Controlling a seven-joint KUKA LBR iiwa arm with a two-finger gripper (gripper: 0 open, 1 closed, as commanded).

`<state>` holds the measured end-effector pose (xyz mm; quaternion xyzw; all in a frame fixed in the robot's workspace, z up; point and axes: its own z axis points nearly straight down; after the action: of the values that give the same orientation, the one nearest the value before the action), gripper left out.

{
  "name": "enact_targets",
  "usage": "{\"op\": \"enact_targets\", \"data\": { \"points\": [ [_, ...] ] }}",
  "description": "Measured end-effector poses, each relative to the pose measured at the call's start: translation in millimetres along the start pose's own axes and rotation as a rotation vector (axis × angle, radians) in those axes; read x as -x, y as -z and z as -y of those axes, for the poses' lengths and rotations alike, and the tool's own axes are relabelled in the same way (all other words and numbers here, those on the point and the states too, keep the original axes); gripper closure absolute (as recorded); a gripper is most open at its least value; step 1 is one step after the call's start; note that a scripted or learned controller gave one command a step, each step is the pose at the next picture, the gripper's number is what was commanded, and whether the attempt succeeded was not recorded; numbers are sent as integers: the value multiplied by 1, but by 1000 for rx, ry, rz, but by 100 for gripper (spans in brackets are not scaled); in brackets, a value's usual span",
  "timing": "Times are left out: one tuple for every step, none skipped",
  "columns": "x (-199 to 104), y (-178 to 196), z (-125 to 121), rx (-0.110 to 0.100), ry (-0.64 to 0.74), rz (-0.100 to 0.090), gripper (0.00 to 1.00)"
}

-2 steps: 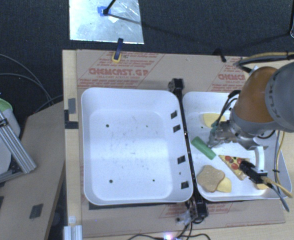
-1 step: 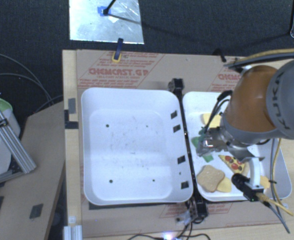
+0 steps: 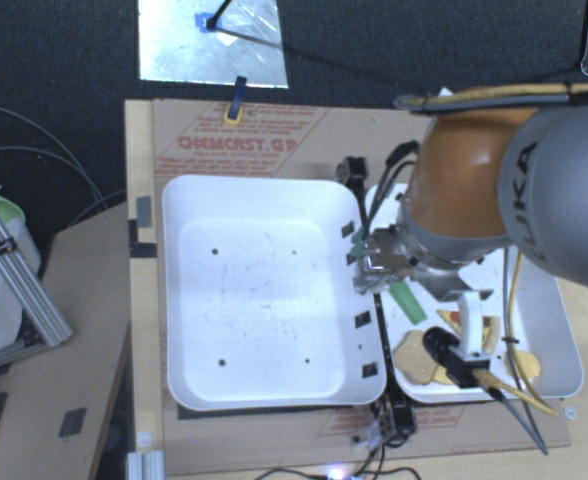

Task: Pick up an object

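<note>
Well to the left of the left bin (image 3: 259, 288), a slanted aluminium rail (image 3: 19, 278) is crossing a pale wooden surface (image 3: 84, 298). A brown cardboard sheet (image 3: 274, 133) printed in red is lying under the left bin and showing beyond its far edge, where a blue and yellow clamp (image 3: 236, 103) is sitting. Farther off that way, a shiny metal plate (image 3: 174, 38) is resting on dark carpet (image 3: 54, 68). The left bin itself is showing a white floor with a few small dark specks. Small black clips (image 3: 364, 320) are sitting along its right rim, and the right bin (image 3: 566, 363) is lying just beside that rim. The grey arm (image 3: 564, 198) with its orange band (image 3: 459, 178) is hanging over the right bin and covering most of it. The gripper (image 3: 471, 330) is over the right bin, to the right of the left bin's near corner. From where I am standing I cannot tell whether it is open or closed, or whether it is gripping anything. A green piece (image 3: 407, 301) is lying just right of the left bin's right rim. Tan pieces (image 3: 419, 356) are lying nearer the front edge, and a yellow piece (image 3: 526, 368) is lying farther right.
</note>
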<state>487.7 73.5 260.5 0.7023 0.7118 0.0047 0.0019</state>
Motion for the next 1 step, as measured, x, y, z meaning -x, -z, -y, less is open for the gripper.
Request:
{"op": "enact_targets", "data": {
  "points": [
    [-12,284,-5,13,-8,-1,100]
  ]
}}
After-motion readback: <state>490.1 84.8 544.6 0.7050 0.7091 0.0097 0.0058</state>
